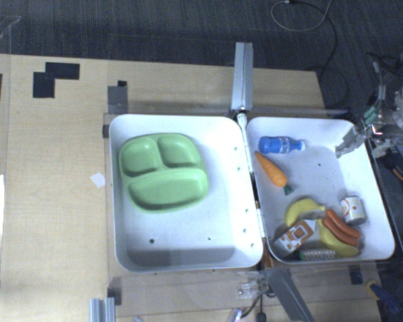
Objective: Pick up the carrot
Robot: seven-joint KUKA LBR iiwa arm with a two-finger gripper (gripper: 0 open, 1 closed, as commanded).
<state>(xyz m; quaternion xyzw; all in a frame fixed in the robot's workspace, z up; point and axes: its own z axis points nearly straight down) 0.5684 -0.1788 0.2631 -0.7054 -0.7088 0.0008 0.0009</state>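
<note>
camera view: the carrot (273,170) lies alone at ten o'clock in the right bin (322,125), below the blue bottle (281,144). the tool (352,141) hovers at the bin's two o'clock corner, its spread impossible to tell. best approach: descend across the carrot's middle, clear of the bottle.

- 2 white bins: left bin (181,260), right bin (383,227)
- 1 green divided plate (163,171)
- 1 carrot (273,170)
- 1 blue bottle (281,144)
- 2 bananas: (302,210), (339,243)
- 1 hot dog (342,228)
- 1 small can (352,209)
- 1 small carton (297,237)
</note>
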